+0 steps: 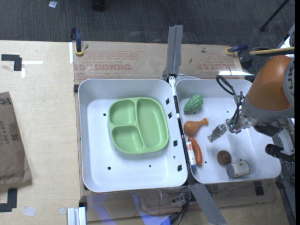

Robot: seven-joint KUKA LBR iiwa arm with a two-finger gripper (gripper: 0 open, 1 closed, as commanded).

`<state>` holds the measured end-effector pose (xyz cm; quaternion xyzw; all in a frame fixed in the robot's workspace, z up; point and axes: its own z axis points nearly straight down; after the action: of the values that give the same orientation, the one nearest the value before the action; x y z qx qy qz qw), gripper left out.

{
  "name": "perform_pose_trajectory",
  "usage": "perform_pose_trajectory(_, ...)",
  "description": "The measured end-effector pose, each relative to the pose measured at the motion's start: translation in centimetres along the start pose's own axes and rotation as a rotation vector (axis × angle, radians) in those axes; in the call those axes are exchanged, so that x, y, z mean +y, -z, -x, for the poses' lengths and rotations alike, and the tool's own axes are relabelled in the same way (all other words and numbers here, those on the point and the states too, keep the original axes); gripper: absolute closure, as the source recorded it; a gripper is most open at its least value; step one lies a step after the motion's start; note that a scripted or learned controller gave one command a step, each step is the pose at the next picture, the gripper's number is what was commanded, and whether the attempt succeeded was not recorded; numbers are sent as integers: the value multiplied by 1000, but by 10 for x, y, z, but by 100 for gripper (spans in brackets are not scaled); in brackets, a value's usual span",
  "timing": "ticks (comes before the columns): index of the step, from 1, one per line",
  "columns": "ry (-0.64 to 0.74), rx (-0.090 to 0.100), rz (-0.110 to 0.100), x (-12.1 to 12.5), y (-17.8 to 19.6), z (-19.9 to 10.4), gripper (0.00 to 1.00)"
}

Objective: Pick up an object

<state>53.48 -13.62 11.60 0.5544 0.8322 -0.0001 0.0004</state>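
Above the right bin (262,172), the gripper (216,133) hung open, empty; the drumstick (194,125) looked light, rigid, best pinched mid-shaft.

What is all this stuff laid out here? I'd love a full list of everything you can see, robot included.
Bins: two, white, side by side on the bench.
Divided plate: one, light green, three compartments, in the left bin.
Bumpy toy vegetable: one, green, upper left of the right bin.
Toy drumstick: one, orange-brown, below the green toy.
Toy sausage: one, red-orange, along the right bin's left wall.
Round object: one, dark brown, lower part of the right bin.
Small can: one, grey, beside the brown object.
Paper bag: one, brown, far left on the bench.
Arm: one, grey with orange band, from the right.
Hand: one, metal, over the right bin.
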Motion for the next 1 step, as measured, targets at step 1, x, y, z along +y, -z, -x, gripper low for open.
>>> perform_pose_trajectory(1, 89, 1, -1, -12, 17, -8, 0)
